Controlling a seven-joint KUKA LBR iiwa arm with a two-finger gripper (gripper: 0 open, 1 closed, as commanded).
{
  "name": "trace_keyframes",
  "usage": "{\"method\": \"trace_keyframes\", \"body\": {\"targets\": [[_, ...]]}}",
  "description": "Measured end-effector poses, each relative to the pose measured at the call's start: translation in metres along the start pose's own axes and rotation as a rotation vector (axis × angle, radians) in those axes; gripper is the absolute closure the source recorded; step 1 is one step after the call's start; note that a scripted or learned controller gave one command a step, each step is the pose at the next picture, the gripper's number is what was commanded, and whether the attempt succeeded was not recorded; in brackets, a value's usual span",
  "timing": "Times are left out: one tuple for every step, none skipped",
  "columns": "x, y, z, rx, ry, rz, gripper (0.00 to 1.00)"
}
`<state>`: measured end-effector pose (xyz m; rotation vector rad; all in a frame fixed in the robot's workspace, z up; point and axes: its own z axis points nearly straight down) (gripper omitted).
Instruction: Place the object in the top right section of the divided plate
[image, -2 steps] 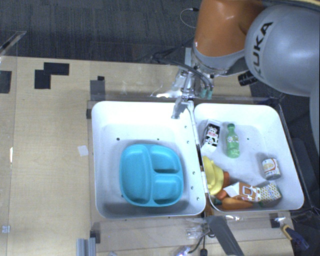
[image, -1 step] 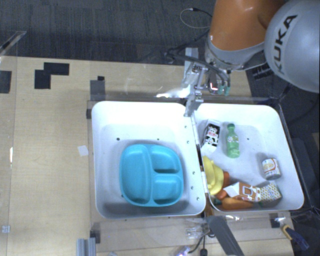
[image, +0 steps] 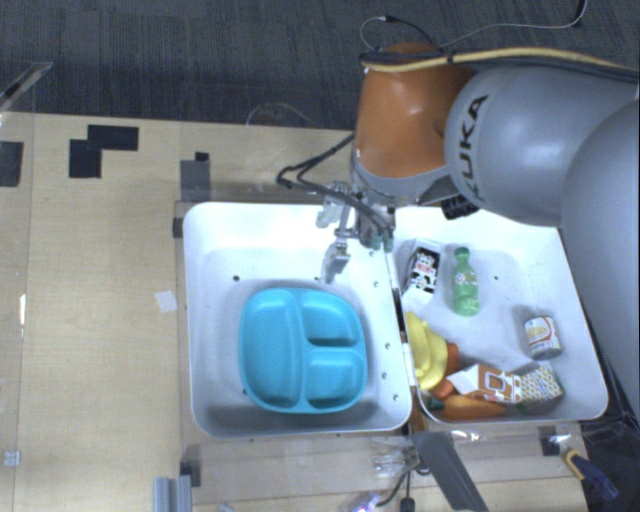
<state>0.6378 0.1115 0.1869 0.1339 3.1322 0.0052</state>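
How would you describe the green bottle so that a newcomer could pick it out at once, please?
Look in the right bin, in its upper half. The green bottle lies there, just right of a black and white carton. It is the only green item among the bin's objects.

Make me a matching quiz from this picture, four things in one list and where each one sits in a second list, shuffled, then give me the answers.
Things:
1. divided plate
2. green bottle
3. small can
4. gripper

Places:
A. right bin, near its right wall
B. over the left bin, just above the plate's far edge
C. flat in the left bin
D. right bin, toward its far side, beside a black-and-white carton

Pairs: 1-C, 2-D, 3-A, 4-B
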Motion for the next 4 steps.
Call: {"method": "trace_keyframes", "body": {"targets": [[-0.027,0.028,-0.047,-0.002,-0.007,-0.245,0.00],[0.037,0.066,0.052,-0.001,0.001,-0.358,0.00],[0.052,0.103,-0.087,-0.003,-0.007,-0.389,0.00],[0.052,0.103,-0.087,-0.003,-0.006,-0.389,0.00]]}}
